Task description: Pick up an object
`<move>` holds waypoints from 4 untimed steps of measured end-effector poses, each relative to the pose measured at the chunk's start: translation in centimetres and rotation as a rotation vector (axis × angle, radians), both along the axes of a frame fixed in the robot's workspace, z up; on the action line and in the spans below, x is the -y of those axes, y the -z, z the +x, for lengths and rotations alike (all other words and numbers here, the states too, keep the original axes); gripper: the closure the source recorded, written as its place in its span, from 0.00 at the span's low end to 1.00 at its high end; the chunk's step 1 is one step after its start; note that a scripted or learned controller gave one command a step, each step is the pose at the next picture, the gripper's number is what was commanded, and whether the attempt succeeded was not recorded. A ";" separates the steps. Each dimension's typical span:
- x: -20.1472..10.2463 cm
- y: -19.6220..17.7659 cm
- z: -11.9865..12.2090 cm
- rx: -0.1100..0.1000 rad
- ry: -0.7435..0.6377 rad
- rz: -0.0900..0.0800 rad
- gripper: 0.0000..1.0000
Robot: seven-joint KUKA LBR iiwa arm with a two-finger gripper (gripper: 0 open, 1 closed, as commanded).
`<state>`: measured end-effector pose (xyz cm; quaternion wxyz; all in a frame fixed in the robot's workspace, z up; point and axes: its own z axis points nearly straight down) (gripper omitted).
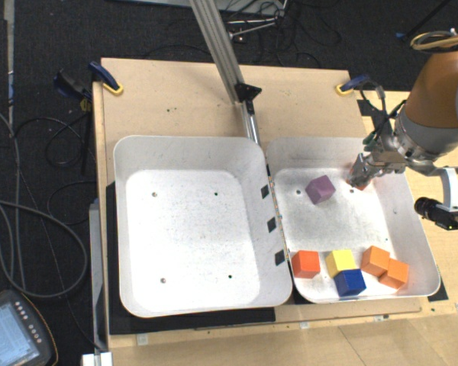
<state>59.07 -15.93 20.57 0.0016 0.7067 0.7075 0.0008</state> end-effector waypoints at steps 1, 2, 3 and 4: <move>-5.6 0.6 0.2 -0.005 -0.007 0.003 1.00; -11.7 0.9 0.4 -0.005 -0.008 0.004 1.00; -17.9 -0.3 1.0 -0.001 -0.009 0.003 1.00; -22.4 -1.3 0.4 -0.001 -0.007 0.003 1.00</move>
